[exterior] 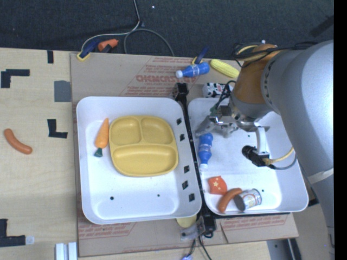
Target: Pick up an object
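The arm is reaching into the right bin (286, 195), and the gripper (212, 127) is hanging low over its upper left part. From where I am standing, the 2 fingers (201, 129) are looking spread apart, with nothing between them, though the wrist is shading them a good deal.

Just beyond the fingertips, towards the near edge of the bench, a small blue bottle (205, 148) is lying on its side against the bin's left wall, with its white cap pointing away from the fingers. That is the thing I am judging the gripper to be going for, being the closest by far. Further out from the fingers in the same direction, a red piece (217, 184), a toy sausage (230, 198) and a little silver tin (250, 199) are sitting bunched together, well apart from the bottle.

The bottle is looking like light, stiff plastic: nothing fragile, but round and smooth, so it is likely to roll or squirt out if pinched off-centre. I would be taking it across the middle of its body, with the fingers straddling the short way, not at the narrow cap end. The wall beside it is leaving little room for the outer finger, which is the part I would be worrying about.
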### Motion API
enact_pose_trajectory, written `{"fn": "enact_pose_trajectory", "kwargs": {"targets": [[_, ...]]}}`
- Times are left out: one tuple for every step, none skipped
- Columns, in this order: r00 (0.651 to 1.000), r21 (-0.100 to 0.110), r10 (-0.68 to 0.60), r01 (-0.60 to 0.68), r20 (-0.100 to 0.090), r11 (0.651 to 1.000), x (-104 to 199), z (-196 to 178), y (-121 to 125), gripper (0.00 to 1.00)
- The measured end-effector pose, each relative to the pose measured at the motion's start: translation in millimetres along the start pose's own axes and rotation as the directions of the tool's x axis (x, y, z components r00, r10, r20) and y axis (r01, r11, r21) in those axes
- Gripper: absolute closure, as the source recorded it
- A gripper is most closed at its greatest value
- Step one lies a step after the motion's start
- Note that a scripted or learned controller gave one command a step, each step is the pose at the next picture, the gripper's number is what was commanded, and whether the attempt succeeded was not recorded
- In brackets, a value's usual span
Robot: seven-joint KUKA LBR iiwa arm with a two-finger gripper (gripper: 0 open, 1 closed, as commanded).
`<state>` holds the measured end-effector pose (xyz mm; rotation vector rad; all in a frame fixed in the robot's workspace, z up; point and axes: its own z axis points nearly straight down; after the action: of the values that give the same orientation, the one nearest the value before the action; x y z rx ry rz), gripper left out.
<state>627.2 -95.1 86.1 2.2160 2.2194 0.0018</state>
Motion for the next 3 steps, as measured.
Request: {"fn": "enact_pose_trajectory", "kwargs": {"targets": [[1.000, 0.003, 0.000, 0.000, -0.004, 1.000, -4.7, 0.2, 5.2, 0.00], [1.000, 0.001, 0.000, 0.000, 0.000, 1.000, 0.8, 0.1, 3.8, 0.00], [1.000, 0.003, -0.001, 0.001, -0.003, 1.000, -2.9, 0.9, 26.3, 0.00]]}}
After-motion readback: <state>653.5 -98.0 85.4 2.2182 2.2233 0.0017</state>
